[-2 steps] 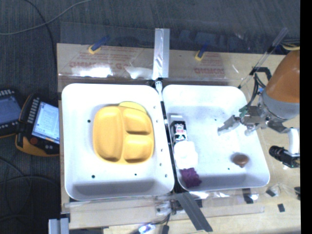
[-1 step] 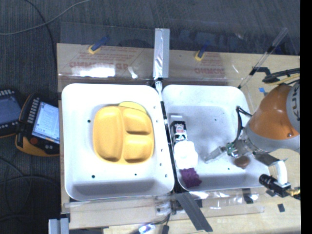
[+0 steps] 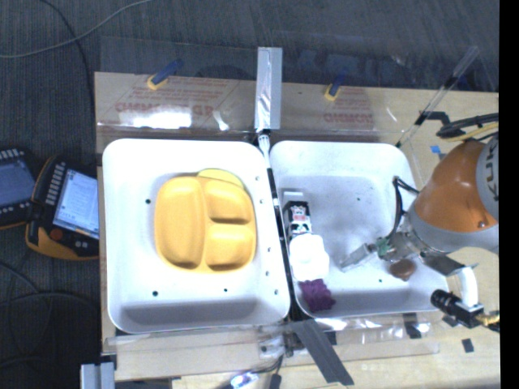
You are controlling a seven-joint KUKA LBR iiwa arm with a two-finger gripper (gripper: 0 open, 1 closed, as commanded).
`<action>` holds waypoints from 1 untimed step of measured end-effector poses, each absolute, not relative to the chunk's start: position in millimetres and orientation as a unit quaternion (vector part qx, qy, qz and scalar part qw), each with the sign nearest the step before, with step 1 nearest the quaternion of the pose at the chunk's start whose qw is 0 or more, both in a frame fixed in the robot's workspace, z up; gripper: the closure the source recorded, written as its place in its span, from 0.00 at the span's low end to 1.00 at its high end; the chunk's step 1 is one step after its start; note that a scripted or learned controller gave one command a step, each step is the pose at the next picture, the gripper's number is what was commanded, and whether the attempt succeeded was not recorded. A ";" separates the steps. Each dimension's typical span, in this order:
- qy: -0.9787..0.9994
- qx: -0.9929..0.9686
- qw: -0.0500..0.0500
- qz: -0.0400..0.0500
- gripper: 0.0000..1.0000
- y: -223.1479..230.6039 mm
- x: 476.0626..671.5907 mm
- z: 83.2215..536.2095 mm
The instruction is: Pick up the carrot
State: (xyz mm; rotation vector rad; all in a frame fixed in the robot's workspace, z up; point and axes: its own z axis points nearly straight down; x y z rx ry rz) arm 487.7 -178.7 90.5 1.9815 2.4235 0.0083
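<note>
My gripper point(image 3: 355, 258) is low in the right bin point(image 3: 349, 168), right of its middle, and points left over bare white floor. A small brown rounded object point(image 3: 401, 268) lies just right of it, under the wrist, partly hidden by the arm. I cannot make out what it is. The arm's orange band point(image 3: 454, 193) hangs over the bin's right wall.
Along the right bin's left wall lie a small printed carton point(image 3: 297, 211), a white lump point(image 3: 308, 254) and a purple object point(image 3: 317, 293). The left bin point(image 3: 130, 217) holds a yellow compartment plate point(image 3: 207, 220). A handheld controller point(image 3: 61, 209) sits off the bench at left.
</note>
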 end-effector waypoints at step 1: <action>0.896 0.444 0.001 0.000 0.00 -199.3 488.2 130.5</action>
